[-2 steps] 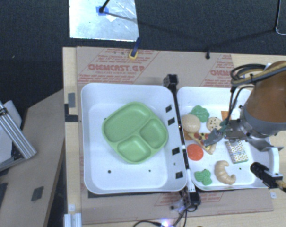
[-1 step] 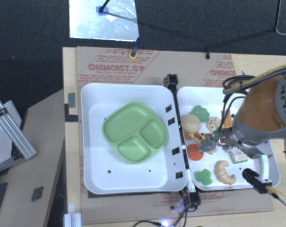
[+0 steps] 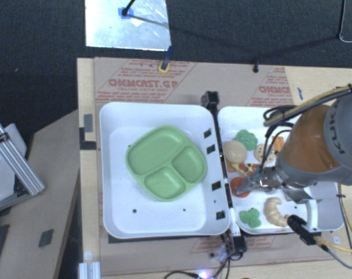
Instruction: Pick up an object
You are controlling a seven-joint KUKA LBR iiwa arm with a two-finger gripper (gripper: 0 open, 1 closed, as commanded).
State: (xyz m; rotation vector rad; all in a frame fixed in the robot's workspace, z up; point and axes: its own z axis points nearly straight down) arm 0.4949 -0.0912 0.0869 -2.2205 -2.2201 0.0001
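The right bin (image 3: 280,224) holds toy food: a green broccoli piece (image 3: 245,138), a tan bun (image 3: 234,151), a pizza slice (image 3: 241,168), a red round piece (image 3: 240,187), a second green broccoli piece (image 3: 250,216) and a tan croissant (image 3: 274,210). My gripper (image 3: 252,182) hangs low over the bin's left half, its tips right beside the red round piece. The arm's grey and orange body (image 3: 312,150) covers the bin's middle and right. Whether anything sits between the gripper's tips is not visible.
The left bin (image 3: 114,156) carries a green three-compartment plate (image 3: 166,163). A black divider with clips (image 3: 217,156) runs between the bins. Cables (image 3: 280,118) loop off the arm over the right bin's far edge. Cardboard (image 3: 146,83) lies under both bins.
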